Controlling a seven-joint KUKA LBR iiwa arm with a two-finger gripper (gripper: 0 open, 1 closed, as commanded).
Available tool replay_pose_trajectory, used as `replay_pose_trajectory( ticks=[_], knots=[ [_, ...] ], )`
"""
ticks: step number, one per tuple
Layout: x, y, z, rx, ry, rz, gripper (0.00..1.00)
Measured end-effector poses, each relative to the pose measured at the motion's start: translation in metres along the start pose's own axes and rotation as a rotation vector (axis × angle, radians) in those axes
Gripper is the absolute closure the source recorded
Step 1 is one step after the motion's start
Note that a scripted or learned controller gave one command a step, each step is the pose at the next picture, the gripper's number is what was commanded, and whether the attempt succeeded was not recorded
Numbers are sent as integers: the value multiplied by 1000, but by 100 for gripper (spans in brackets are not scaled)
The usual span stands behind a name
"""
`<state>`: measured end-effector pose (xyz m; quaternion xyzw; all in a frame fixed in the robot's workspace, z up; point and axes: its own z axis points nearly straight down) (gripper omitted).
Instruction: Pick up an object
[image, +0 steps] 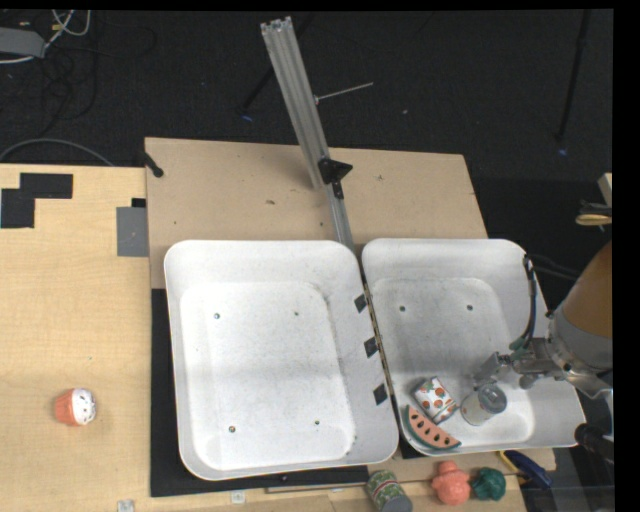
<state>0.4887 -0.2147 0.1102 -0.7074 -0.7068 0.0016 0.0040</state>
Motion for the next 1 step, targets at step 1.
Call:
replay_pose_trajectory(
  ticks=[1],
  knots=[
    [-1,1,-13,-4,-1,3,100]
  ],
)
